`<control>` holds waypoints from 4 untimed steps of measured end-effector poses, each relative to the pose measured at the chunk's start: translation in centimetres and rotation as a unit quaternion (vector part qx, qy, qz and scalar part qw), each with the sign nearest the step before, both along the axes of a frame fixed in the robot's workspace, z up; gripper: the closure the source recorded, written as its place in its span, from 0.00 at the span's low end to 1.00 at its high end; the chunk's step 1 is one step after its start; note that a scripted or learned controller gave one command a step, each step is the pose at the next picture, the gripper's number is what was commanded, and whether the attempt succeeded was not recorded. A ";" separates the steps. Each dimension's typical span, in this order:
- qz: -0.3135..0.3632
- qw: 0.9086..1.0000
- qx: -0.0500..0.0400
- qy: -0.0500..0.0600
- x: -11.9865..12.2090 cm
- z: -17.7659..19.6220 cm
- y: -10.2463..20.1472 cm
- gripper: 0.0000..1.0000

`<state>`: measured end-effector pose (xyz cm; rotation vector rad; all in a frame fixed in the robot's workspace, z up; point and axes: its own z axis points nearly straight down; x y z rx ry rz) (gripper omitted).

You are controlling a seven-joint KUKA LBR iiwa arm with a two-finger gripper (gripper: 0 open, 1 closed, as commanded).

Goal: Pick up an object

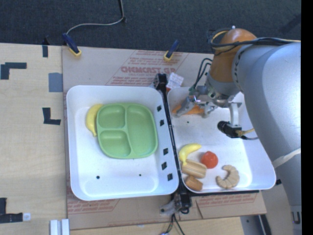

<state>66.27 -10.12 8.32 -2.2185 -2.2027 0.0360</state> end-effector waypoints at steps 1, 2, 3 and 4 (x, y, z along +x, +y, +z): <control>0.001 1.000 0.002 0.000 0.0 0.0 -0.1 0.00; 0.000 1.000 0.000 0.000 0.0 0.0 0.1 0.00; 0.001 1.000 0.002 0.000 0.0 0.0 0.0 0.00; 0.002 1.000 0.006 0.001 0.0 0.0 -0.7 0.00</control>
